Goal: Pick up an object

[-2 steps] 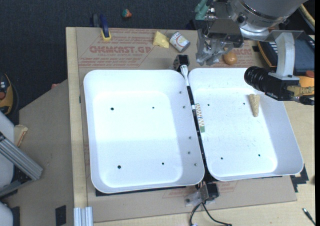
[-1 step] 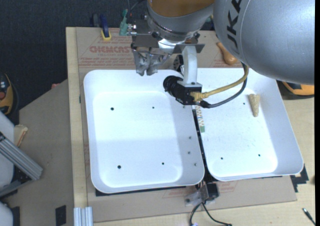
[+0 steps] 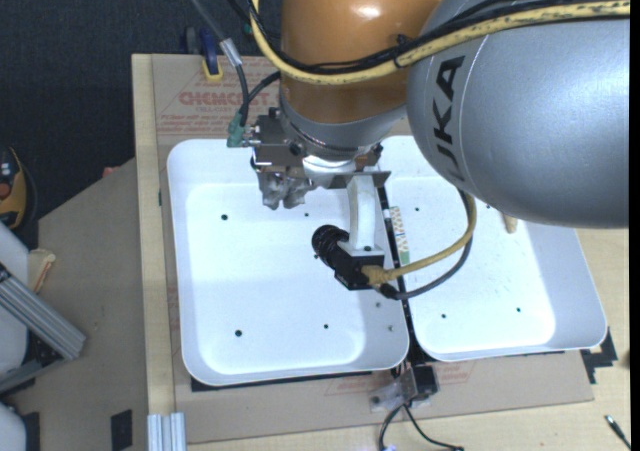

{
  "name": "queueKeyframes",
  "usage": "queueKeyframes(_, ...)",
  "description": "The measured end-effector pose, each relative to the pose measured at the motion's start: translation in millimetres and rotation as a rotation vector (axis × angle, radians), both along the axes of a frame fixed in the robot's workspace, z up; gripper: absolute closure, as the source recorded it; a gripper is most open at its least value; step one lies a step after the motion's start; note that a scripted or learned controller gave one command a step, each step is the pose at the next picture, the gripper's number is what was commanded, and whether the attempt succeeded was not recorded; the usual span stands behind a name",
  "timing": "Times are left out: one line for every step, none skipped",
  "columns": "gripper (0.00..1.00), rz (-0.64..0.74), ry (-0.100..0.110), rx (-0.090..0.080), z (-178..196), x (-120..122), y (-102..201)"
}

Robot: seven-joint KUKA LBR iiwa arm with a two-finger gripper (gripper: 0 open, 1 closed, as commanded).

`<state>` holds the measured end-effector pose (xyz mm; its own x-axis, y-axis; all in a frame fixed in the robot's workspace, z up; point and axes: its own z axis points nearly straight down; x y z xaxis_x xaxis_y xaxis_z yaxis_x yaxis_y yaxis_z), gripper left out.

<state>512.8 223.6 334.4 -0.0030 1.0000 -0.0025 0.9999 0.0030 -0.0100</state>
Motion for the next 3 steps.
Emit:
queueKeyframes(1.0, -0.001, -0.001, 0.0, -42.6, -36.3, 0.7)
queueKeyframes(1.0, -0.001, -0.029, 0.012, 146.6, -32.6, 0.7)
queueKeyframes(1.0, -0.006, 0.003, -0.004, -5.0, -14.3, 0.3)
